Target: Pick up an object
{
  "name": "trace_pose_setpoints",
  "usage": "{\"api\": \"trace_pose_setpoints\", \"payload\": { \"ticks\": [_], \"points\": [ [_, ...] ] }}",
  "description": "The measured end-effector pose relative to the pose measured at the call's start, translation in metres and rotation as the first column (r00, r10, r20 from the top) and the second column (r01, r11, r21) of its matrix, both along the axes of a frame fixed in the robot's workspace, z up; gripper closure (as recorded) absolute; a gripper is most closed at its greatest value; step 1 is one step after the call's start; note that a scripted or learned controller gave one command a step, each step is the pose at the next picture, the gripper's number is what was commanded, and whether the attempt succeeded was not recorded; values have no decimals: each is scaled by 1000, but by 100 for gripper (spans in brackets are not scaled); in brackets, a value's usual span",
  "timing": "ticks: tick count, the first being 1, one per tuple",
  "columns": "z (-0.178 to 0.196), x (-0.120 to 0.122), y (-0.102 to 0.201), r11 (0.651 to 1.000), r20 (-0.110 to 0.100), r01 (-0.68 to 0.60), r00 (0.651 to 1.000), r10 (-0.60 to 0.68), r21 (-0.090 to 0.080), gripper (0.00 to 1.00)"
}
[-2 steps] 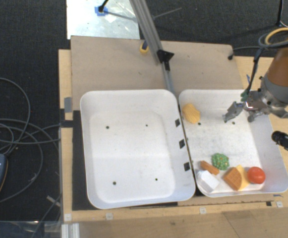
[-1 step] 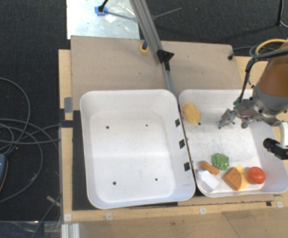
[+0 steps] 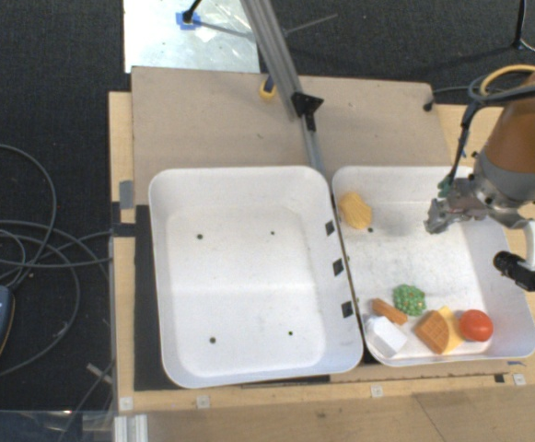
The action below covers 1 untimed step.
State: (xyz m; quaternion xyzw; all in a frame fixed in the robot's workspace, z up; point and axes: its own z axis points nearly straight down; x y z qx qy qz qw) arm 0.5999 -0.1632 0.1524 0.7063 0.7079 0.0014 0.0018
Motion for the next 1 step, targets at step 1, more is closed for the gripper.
{"api": "trace_pose_setpoints", "payload": {
  "ticks": [1],
  "points": [
    [62,-1,7,1000,4,-4,1000,4,-1,100]
  ]
}}
